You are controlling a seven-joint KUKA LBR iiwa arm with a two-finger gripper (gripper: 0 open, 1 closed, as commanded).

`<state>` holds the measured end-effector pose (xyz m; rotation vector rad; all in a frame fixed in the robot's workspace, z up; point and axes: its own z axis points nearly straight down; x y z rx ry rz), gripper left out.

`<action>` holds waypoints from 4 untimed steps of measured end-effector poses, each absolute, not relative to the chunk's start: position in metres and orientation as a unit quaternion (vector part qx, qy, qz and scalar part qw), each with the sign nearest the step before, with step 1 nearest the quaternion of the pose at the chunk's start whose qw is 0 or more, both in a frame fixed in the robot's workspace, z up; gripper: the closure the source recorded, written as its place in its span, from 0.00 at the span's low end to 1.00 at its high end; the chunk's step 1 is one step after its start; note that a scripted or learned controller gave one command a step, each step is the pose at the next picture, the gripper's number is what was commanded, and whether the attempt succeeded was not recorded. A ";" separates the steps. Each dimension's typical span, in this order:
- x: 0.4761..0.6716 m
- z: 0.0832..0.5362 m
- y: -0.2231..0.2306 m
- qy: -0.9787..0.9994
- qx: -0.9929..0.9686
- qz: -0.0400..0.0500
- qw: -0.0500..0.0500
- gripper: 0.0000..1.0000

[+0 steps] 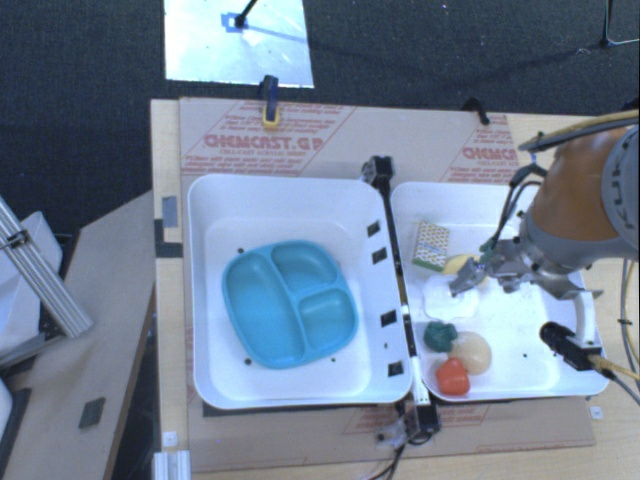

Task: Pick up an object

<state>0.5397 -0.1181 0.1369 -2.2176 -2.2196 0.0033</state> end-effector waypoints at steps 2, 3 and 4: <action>0.543 0.101 -0.119 -0.707 -0.707 -0.003 -0.004 1.00; 0.543 0.146 -0.113 -0.708 -0.706 -0.002 -0.002 1.00; 0.552 0.201 -0.121 -0.708 -0.706 -0.002 -0.003 1.00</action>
